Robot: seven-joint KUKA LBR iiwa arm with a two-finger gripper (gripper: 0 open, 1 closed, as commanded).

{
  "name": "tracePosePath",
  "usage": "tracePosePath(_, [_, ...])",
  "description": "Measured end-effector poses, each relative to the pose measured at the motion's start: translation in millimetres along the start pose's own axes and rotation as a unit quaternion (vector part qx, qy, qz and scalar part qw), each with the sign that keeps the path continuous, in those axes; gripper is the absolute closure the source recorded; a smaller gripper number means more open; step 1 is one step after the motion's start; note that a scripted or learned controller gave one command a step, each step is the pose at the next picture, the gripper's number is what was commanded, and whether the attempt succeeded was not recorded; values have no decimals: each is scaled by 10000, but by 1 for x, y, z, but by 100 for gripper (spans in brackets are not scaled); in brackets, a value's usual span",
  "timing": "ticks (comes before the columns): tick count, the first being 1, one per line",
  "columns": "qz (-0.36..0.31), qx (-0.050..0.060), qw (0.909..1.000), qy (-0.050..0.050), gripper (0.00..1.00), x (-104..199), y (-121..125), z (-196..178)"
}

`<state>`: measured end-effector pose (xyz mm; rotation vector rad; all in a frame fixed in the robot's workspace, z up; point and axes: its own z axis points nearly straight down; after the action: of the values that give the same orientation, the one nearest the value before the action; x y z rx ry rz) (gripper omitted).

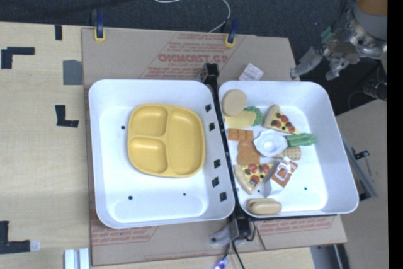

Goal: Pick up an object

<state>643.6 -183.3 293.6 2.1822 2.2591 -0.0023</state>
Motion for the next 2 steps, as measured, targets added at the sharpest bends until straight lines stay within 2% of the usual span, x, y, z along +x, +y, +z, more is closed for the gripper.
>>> tracePosePath(1, [163, 58, 9998, 22, 0, 14, 17, 151])
tracePosePath(2, [190, -3, 9998, 9, 0, -36, 12, 212])
